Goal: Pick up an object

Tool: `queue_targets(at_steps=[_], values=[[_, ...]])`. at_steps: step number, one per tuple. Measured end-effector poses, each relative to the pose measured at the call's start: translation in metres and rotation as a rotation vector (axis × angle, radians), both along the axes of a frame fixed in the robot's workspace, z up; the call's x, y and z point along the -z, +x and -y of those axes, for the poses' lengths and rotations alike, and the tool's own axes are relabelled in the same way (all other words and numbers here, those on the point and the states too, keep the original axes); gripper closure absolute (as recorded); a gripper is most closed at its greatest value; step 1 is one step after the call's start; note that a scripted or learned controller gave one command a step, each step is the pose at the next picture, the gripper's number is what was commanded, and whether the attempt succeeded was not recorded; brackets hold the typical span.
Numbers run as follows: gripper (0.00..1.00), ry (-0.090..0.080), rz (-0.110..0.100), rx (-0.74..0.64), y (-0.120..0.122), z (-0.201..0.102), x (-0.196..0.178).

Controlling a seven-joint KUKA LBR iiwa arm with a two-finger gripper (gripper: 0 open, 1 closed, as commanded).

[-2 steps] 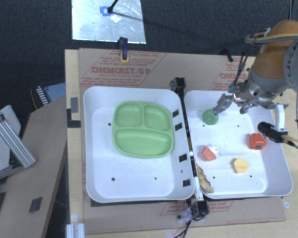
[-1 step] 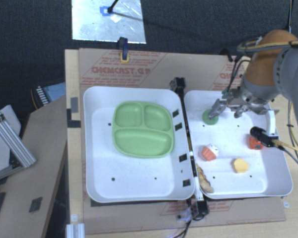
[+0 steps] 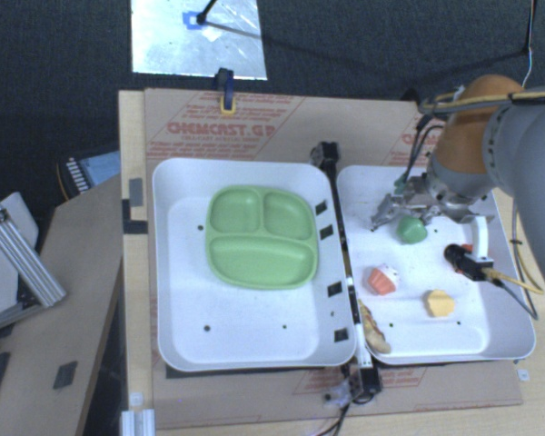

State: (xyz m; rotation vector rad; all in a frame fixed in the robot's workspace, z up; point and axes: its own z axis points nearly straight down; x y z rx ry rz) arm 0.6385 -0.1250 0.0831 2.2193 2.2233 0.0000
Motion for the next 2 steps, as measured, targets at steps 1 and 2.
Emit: queue_targets(at_steps=[1,2], values=[[1.00,-0.001,0.005,0.000,0.001,0.000,-0.013],[1.00,0.000,0.004,-0.001,0.002,0.000,-0.056]])
